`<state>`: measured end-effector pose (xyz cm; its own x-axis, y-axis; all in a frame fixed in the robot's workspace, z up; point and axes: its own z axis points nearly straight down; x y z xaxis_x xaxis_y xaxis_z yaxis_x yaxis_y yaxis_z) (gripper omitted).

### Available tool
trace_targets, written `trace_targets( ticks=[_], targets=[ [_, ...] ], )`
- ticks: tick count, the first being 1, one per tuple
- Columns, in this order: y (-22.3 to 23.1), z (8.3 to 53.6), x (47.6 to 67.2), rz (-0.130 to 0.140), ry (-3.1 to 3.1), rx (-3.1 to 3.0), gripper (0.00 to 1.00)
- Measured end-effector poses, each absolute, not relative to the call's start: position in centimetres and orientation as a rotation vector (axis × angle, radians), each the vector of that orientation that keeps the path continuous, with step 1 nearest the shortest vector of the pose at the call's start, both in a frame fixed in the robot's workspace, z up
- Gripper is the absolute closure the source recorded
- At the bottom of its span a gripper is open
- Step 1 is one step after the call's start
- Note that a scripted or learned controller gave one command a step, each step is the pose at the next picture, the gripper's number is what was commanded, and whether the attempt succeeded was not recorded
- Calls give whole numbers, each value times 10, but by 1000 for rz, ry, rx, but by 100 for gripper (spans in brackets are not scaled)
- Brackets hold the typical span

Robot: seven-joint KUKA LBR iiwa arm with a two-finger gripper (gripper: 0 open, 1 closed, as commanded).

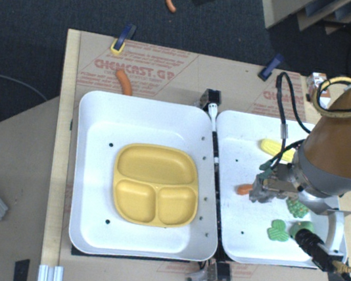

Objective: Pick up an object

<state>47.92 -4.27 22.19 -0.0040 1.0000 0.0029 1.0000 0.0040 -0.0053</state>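
Observation:
My gripper (259, 192) hangs low in the right bin (233, 236), near its middle. An orange carrot-like piece (244, 189) lies on the bin floor just left of the gripper, touching or nearly touching it. A yellow corn piece (271, 146) lies toward the bin's far side. One green toy (277, 231) sits near the front right, and another green piece (297, 207) shows partly under the arm. I see nothing held between the gripper's parts.
The left bin (93, 156) holds a yellow three-compartment plate (155, 184). An orange sausage-shaped toy (124, 82) lies on the cardboard behind the left bin. Clamps (121, 39) hold the board's far edge. The arm's body covers the right bin's right side.

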Motion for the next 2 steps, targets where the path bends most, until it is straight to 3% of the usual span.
trace_targets(
  ticks=[1, 2],
  targets=[
    [-36, 222, 477, 2, -2220, -2218, 100],
    [-42, 234, 489, -2, -2224, -2223, 100]
  ],
)
